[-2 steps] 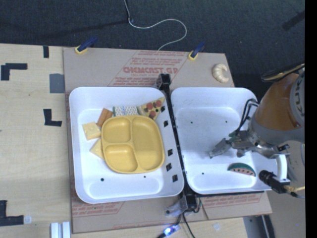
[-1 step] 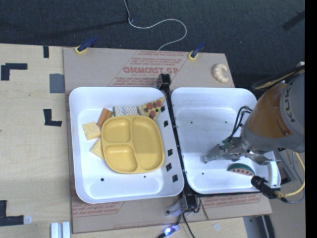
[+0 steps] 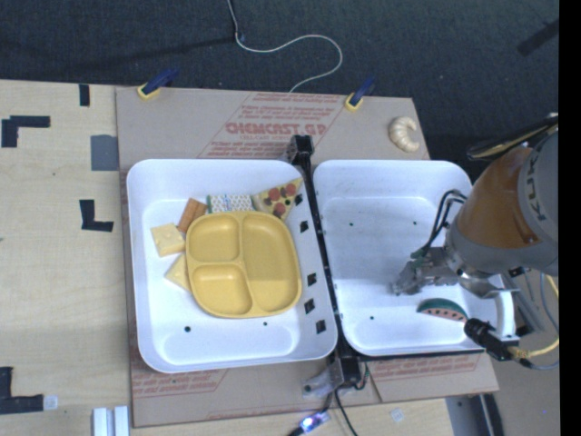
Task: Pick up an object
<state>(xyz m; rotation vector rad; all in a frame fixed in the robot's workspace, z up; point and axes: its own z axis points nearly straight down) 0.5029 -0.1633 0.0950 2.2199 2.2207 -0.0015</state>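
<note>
Red-and-green toy watermelon slice (image 3: 442, 311) lies flat near the right bin's (image 3: 381, 198) front wall, beside the gripper (image 3: 410, 280); grip state unclear. Probably light, rigid and slippery plastic: pinch across its narrow width

dark carpet (image 3: 408, 25), wooden bench (image 3: 45, 271), cardboard sheet (image 3: 182, 121)

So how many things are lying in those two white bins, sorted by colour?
Yellow: 3 (divided plate, two flat pieces at its left edge)
Orange-brown: 1 (strip)
Mixed colours: 2 (patterned piece, pizza slice)
Red and green: 1 (watermelon slice, right bin)
Total: 7
</note>
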